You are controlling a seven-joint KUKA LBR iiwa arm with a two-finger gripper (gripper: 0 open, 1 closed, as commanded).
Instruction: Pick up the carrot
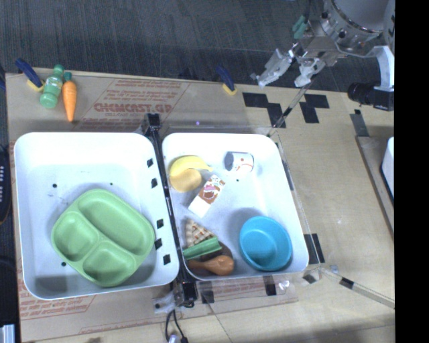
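The tool (287,70) hangs above the table's far edge, beyond the right bin's back wall, with its two fingers spread apart and nothing between them. The grey arm (355,17) carrying it enters from the top right corner.

Nearest the tool, just below it, is the right bin (285,181). At that bin's back, closest to the tool, a small white cup (239,161) lies on its side. A little further off to the left sits a yellow lemon-like piece (186,172), and a small white carton (209,193) leans just beside it. Further down, toward the near wall, a blue bowl (265,242) stands upright. At the bin's near left corner lies a cluster: a waffle-patterned piece (196,232), a green strip (202,249) and a brown drumstick-shaped piece (213,264), all touching one another.

Beyond the divider, further left from the tool, the left bin (40,157) holds a green divided plate (102,235).

The carrot (69,98) is well away from the tool, far to its left, lying outside both bins on the table (134,100) behind the left bin, its tip pointing toward that bin. A green toy bottle (51,88) lies touching it on its left side.
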